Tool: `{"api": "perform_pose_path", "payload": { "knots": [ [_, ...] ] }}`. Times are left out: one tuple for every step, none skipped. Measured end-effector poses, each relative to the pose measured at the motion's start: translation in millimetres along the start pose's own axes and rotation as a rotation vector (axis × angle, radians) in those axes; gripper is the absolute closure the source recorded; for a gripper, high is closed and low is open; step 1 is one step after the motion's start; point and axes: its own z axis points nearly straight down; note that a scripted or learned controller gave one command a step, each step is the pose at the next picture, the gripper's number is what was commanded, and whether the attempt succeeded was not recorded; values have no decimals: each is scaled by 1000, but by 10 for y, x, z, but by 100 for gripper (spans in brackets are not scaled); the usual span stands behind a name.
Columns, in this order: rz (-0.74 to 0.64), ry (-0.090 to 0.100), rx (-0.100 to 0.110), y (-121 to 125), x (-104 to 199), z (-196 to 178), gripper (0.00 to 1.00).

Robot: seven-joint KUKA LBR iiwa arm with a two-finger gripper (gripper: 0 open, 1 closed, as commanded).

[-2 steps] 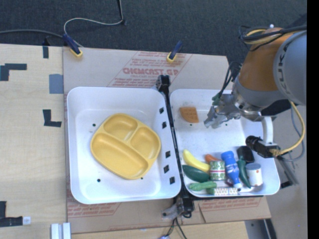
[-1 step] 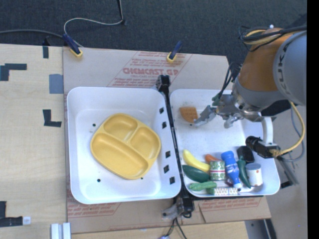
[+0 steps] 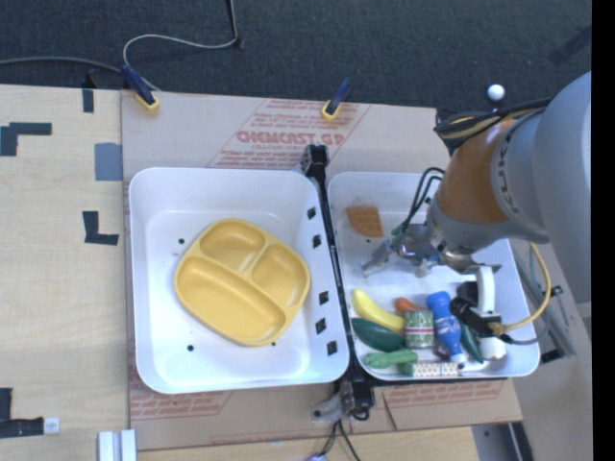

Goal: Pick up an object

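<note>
In the right bin [image 3: 384, 185] lie several small objects: a tan flat piece [image 3: 365, 221] near the back, a yellow banana [image 3: 378, 311], a dark green piece [image 3: 377, 335], a light green piece [image 3: 389, 359], a small can [image 3: 418, 328], a blue bottle [image 3: 446, 327] and a red bit [image 3: 407, 305]. My gripper [image 3: 384, 255] hangs low over the bin's middle, just in front of the tan piece and behind the banana. Nothing shows between its fingers.
The left bin [image 3: 154, 257] holds a yellow divided plate [image 3: 242, 280]. A black divider [image 3: 325, 257] runs between the bins. The arm's grey body [image 3: 519, 181] covers the right bin's right side. Yellow clamps [image 3: 336, 99] sit on the cardboard behind.
</note>
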Motion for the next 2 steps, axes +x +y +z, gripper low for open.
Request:
{"api": "perform_pose_path", "payload": {
  "knots": [
    [-1,0,-1,245,1,2,0],
    [-1,-1,0,245,-1,-96,100]
  ]
}}
